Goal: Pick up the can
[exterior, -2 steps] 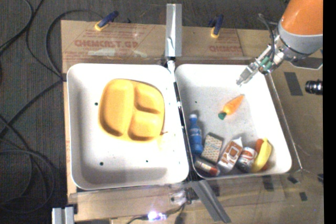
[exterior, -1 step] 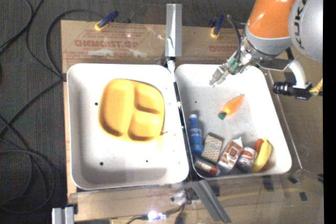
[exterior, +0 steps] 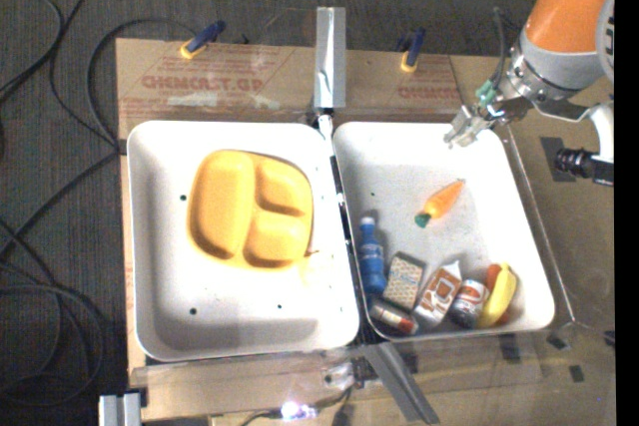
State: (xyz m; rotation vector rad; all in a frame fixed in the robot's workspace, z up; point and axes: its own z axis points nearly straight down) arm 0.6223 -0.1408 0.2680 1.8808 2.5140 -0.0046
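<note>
**Crowded corner makes the can a risky pick**

The tool hangs over the far right corner of the right bin, and it carries nothing; whether it is open or closed cannot be told at this size.

The can appears to be the small red-and-silver cylinder lying along the bin's near edge, towards its near right corner. It is wedged in a row: a carton touches it on one side and a banana on the other, with a brown box and a blue bottle further along. A toy carrot lies alone mid-bin. The left bin holds a yellow tray.

The chief hazard is the tight packing. A descent with little room either side could land on the carton or banana, or pinch a neighbour along with the can. The bin's near wall also crowds the approach, and a can lying on its side may roll away under a glancing touch.
</note>
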